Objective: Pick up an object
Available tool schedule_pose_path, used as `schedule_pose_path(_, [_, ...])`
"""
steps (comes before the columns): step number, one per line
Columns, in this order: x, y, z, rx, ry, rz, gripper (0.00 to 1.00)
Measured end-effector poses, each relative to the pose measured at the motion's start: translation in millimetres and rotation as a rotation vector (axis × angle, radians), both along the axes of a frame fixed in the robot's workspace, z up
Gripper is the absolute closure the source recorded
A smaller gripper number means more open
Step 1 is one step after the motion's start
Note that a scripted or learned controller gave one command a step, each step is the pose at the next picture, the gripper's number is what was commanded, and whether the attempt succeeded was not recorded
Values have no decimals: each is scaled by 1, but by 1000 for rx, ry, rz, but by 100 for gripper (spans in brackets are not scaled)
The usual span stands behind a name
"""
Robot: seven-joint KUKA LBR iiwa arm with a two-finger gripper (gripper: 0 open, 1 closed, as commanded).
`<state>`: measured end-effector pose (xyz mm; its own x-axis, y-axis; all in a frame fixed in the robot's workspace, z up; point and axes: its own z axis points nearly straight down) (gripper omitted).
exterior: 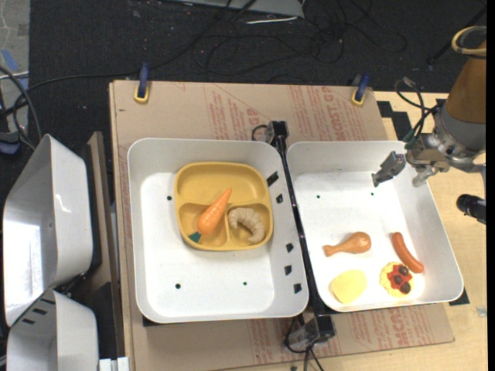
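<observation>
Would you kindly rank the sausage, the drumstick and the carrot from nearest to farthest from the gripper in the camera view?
From the gripper:
1. Sausage, right bin, its right side.
2. Drumstick, right bin, nearer the middle; not much farther.
3. Carrot, left bin, on the yellow plate; clearly farthest.

Bare floor across the right bin's point(433, 207) upper half; drumstick point(349, 245), sausage point(407, 253) crowding its lower part.
</observation>
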<state>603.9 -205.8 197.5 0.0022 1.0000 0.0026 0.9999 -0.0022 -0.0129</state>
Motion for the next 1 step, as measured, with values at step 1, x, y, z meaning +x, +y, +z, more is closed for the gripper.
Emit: schedule_pose_path(1, [3, 1, 8, -3, -13, 3, 0])
